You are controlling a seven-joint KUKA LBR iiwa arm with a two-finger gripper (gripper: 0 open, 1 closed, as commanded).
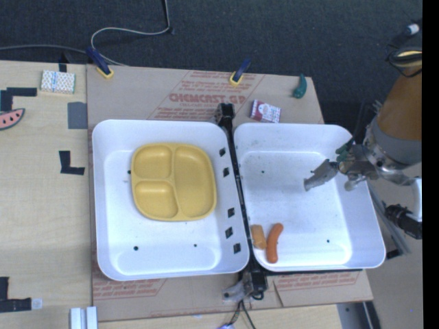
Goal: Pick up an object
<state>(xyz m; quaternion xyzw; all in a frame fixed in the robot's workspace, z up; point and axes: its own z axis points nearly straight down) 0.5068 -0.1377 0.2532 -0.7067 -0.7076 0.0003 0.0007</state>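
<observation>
- dark carpet lies behind a wooden desk [41, 184], where a cardboard sheet [199, 94] carries two white bins side by side.
- left bin [110, 252] holds a yellow divided plate [173, 181], lying flat near its middle.
- right bin [357, 245] holds two small pieces at its near left corner: a carrot [273, 242] and a shorter tan piece [258, 236] just beside it, close enough that they may be touching.
- the gripper [333, 171] hangs over the right half of the right bin; its fingers look spread, one pointing left toward the bin's middle, with nothing between them.
- the carrot lies well apart from the fingers, nearer the camera and to their left, close to the bin's front wall.
- risk, as i judge it: the two pieces sit so close that a descent could straddle both or nudge one away.
- the nearby wall and corner leave little room for a finger, so it could catch the rim.
- the carrot is round and slim; an off-centre pinch could let it roll out.
</observation>
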